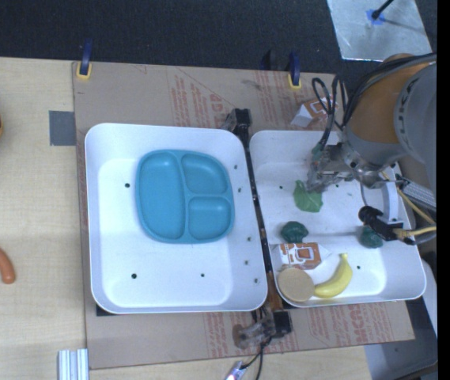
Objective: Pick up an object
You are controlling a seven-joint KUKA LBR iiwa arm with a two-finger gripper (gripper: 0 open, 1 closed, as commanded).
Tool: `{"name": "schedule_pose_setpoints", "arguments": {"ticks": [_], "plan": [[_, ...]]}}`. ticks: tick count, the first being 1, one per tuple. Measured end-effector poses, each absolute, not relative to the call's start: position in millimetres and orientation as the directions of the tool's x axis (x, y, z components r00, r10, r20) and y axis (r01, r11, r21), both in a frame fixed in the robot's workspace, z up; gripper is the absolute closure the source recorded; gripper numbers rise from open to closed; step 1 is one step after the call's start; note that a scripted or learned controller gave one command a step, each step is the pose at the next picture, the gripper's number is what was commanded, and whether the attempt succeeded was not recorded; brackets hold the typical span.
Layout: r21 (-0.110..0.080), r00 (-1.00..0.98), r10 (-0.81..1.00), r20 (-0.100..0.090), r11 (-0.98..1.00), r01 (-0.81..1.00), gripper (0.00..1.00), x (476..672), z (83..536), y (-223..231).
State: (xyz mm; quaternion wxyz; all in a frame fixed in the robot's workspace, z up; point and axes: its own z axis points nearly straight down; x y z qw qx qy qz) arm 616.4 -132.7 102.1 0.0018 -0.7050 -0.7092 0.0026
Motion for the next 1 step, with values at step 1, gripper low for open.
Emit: {"name": "schedule_pose_setpoints", "arguments": {"ticks": [1], "plan": [[-0.006,-0.006,1.0,-0.001,0.006,1.0,0.0,616.3,102.0,-132.7]]}}
